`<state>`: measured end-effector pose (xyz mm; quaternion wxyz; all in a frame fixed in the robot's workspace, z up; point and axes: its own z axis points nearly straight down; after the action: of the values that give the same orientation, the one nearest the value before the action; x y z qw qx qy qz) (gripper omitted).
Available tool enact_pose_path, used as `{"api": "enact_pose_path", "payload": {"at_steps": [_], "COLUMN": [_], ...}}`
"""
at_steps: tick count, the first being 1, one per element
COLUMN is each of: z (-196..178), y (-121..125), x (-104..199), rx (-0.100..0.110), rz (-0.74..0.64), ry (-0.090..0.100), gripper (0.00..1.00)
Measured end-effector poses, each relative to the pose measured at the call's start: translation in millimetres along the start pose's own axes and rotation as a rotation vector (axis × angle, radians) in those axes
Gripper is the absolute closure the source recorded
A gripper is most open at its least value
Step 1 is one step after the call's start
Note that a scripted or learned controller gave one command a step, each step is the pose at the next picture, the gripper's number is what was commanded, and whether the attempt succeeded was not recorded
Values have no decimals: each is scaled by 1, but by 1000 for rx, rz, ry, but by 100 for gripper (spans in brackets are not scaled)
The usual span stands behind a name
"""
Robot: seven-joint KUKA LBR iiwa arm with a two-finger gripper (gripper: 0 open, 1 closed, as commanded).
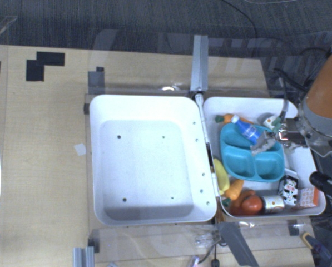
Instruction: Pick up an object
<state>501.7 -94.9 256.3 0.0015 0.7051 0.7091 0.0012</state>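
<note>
Camera view: the claw (264, 144) is down over the glossy blue divided tray (252, 161) in the right bin (320, 207), its grip impossible to judge. A rounded red fruit (252, 204) lies at the tray's six o'clock.

Arm (327, 93) cut off at right edge (pincer (264, 144) tips indistinct).

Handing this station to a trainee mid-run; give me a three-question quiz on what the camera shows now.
1. True or false: the turquoise plastic divided tray lies in the right white bin.
2. What does the gripper hover above? A) tray B) left white bin C) bench
3. Which round red fruit-shaped object lies near the right bin's front edge?

Key: 1 true; 2 A; 3 the red tomato-like ball.
</note>
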Motion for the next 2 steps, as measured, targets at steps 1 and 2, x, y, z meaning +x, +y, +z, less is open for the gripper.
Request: {"api": "enact_pose_path", "payload": {"at_steps": [1,2], "z": [133,163], "y": [-14,22], "x": [-43,-58], "rx": [0,-13], "rz": [63,47], "ry": [0,-1], "gripper": [0,0]}}
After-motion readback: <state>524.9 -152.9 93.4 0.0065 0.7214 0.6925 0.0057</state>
